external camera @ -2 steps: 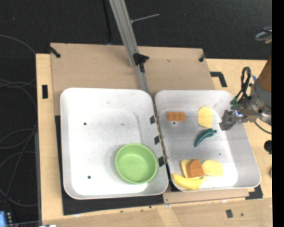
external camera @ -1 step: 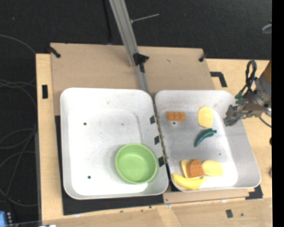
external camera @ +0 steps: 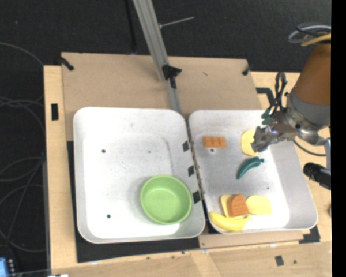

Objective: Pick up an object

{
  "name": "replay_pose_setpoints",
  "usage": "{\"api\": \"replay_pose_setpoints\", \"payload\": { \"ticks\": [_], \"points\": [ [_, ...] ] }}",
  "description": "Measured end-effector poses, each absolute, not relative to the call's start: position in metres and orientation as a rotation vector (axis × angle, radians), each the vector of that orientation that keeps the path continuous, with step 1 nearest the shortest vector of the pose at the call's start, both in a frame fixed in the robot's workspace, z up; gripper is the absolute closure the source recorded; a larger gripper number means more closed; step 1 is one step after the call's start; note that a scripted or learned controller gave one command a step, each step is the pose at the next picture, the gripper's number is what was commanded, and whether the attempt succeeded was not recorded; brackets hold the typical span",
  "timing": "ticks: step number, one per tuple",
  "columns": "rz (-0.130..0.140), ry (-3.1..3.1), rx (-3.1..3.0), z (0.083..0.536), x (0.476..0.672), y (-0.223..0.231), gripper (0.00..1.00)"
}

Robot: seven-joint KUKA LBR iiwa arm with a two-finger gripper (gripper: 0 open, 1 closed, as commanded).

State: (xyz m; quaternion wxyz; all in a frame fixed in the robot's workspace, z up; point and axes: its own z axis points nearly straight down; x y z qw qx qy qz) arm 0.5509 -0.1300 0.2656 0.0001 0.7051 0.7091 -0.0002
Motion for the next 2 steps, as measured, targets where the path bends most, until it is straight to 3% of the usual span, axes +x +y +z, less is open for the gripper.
{"api": "replay_pose_setpoints", "payload": {
  "ticks": [2],
  "points": [
    [0.004, 2.229, 2.213, 0.26, 0.587, -0.032, 1.0]
  ]
}}
